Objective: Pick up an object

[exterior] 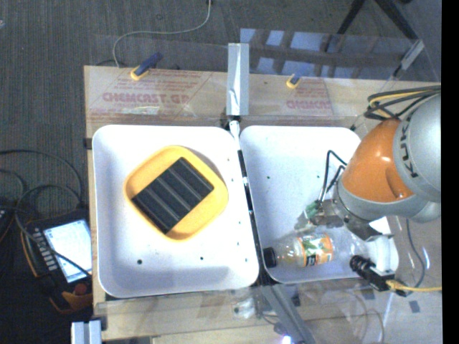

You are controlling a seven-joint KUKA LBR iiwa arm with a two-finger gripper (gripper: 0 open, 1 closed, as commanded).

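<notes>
Camera view: the arm (391, 170) hangs over the right bin (287, 156); the left bin (115, 264) holds a yellow-and-black pad (176, 192); a bottle (301, 251) lies at the right bin's near edge — approach stage, I judge; the gripper (324, 213) is beside it, its opening impossible to tell — next, descend squarely.

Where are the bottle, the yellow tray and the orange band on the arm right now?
bottle (305, 251), camera view, on its label mid-body.
yellow tray (209, 208), camera view, on its yellow rim.
orange band (376, 167), camera view, on its rounded top.
</notes>
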